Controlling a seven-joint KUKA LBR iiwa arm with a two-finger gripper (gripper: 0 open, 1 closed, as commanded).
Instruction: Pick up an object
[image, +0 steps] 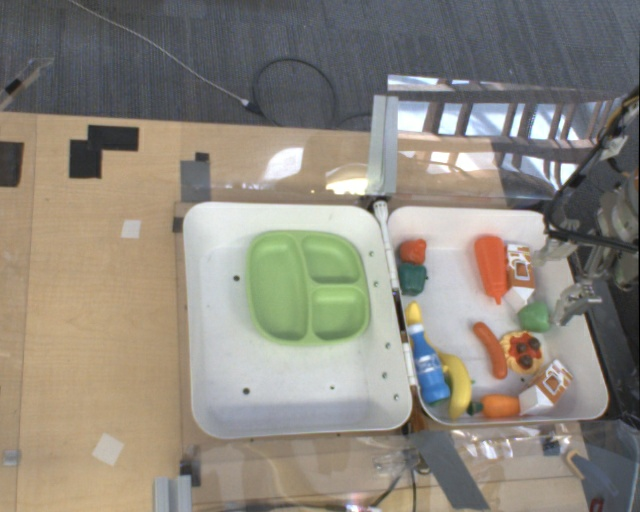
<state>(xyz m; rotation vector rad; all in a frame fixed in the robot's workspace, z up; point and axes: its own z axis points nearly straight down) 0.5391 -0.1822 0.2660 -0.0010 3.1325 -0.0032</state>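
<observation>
right bin (440, 228) crowded with toys

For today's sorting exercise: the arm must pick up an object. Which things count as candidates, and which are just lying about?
Candidates, right bin:
orange bottle
blue bottle
banana
sausage
green ball

Lying about:
green divided plate, left bin
black cable, floor

Arm (600, 215) at right; jaws low.

Right bin (455, 225) is crowded: orange carrot (489, 266) lying lengthwise up top, green ball (534, 317) just below it, sausage (490, 348) slanted mid-bin, blue bottle (428, 362) and banana (458, 385) side by side along the left wall.
</observation>
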